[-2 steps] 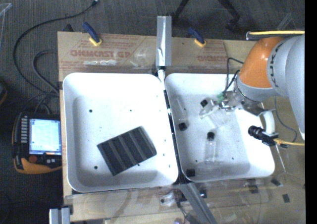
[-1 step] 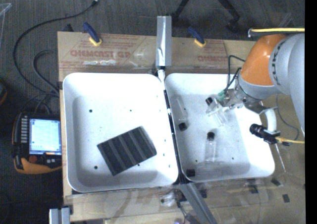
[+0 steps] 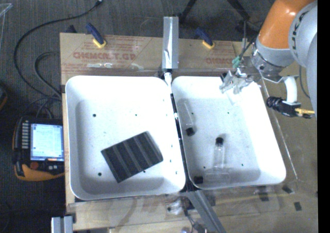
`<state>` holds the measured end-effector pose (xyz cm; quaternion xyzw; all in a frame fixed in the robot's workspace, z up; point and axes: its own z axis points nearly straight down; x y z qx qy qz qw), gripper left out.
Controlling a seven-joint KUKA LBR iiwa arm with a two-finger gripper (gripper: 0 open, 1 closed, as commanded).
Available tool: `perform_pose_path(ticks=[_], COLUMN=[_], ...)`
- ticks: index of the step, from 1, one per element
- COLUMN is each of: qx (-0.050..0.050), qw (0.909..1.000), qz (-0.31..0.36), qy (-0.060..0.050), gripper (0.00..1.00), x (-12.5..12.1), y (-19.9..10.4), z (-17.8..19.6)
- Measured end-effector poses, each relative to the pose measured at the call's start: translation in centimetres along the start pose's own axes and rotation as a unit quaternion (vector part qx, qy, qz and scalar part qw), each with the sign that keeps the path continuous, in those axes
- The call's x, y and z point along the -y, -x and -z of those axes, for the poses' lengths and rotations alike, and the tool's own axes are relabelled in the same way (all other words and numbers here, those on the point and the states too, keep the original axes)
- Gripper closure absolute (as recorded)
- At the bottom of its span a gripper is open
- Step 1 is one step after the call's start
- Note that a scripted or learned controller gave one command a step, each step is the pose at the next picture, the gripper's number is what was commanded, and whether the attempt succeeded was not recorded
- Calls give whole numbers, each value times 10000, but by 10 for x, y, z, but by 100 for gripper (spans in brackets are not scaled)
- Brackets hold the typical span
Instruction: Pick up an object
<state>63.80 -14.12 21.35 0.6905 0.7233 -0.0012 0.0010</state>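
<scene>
The arm (image 3: 296, 26) is cut off by the right edge, and the hand (image 3: 234, 82) is too small to read.

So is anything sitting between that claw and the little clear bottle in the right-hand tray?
Nothing visible does. The gripper hovers over the right bin's far corner, and bare white floor separates it from the clear bottle; the other clear tube lies off to the side.

Brown bench (image 3: 111, 54) bearing left bin (image 3: 82, 98) and right bin (image 3: 258, 113).
</scene>
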Motion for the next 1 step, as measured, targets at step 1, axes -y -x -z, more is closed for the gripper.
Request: perform_pose_path(ticks=[1], qx=[-12], qw=[10000], qz=[53], qy=[-4], gripper=[100], x=[-13], y=[-87], z=[20])
